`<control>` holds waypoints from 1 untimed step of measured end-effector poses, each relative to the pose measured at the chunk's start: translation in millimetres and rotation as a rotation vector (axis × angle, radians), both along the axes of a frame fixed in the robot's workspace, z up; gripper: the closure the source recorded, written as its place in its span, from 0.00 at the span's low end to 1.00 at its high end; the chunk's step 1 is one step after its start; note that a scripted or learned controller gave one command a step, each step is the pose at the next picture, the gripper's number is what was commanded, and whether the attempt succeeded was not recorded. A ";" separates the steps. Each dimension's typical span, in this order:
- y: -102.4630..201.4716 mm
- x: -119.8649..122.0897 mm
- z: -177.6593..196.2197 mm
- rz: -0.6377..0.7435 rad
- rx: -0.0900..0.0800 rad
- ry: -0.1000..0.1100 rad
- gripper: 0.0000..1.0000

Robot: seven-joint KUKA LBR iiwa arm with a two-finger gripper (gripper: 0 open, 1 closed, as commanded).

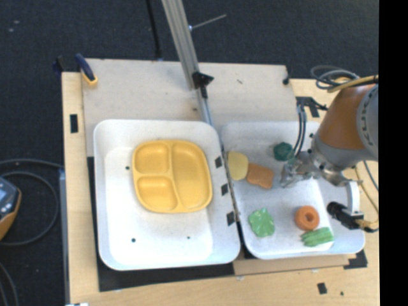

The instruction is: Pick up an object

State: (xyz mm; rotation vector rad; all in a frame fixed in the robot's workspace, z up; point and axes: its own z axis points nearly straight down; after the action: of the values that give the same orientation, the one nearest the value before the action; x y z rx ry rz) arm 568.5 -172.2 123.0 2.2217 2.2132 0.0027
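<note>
The arm (344,129) reaches in from the right, its orange band and grey wrist covering the upper right part of the right bin (255,136). The gripper (294,174) hangs low over the middle of that bin. The fingers are small and dark against the metal around them — whether they are apart or together cannot be told, and nothing is seen between them.

Loose things lie in the right bin. A pale yellow piece (238,165) sits by the left wall, touching an orange-brown block (260,176) just to its right; the block lies near the gripper, on its left. A dark green lump (283,150) rests above the gripper, close to a cable. Lower down are a light green crumpled piece (261,223), an orange ring (307,218) and a bright green piece (317,237) by the bin's lower right rim, just below the ring.

The left bin (115,234) holds a yellow divided plate (172,175) with three compartments. Both bins sit on the desk (140,88). A metal post (180,34) slants up behind them, its top cut off by the edge of the view.
</note>
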 end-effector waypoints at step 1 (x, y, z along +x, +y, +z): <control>7.3 4.5 59.1 0.007 0.001 -0.001 1.00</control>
State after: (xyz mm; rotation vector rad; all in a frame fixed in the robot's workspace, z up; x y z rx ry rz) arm 572.9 -164.8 182.1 2.2134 2.2206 0.0050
